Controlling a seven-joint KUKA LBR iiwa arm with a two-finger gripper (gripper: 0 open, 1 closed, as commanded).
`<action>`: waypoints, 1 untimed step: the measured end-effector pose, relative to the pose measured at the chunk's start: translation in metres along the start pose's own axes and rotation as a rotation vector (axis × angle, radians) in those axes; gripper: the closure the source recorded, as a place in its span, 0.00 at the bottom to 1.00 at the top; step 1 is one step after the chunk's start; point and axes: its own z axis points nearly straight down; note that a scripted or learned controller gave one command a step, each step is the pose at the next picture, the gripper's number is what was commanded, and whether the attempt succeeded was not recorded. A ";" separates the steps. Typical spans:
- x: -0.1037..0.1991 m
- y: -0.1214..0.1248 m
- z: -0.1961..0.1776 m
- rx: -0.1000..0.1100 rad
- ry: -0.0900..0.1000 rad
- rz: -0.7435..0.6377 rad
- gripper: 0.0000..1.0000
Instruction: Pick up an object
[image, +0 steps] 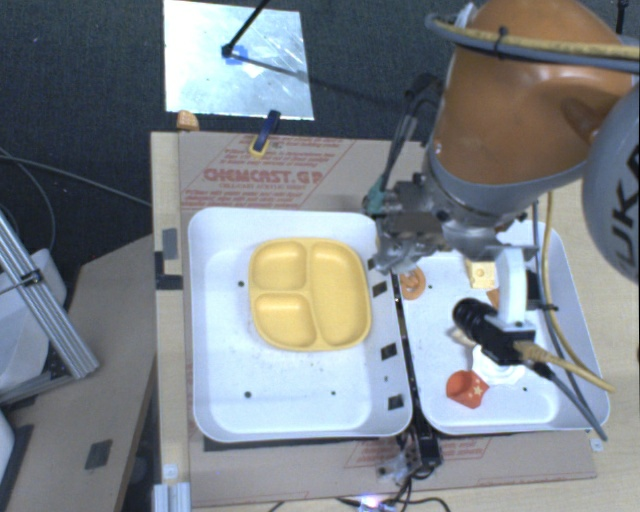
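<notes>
Closest to the camera, a small red piece (465, 388) is lying in the right bin (520, 408), and a yellow block (483, 274) is sitting farther back. The gripper (398, 258) is hanging low where the two bins are meeting, just above a round orange piece (411, 283), which I am judging to be the object to pick. Whether it is spread or closed, I cannot tell. A yellow divided plate (305, 295) is resting in the left bin (290, 390). So near the shared border, the gripper is risking a hit on the bins, or nudging the round orange piece aside instead of catching it.
</notes>
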 end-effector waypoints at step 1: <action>-0.001 0.000 -0.001 0.000 0.000 0.000 0.00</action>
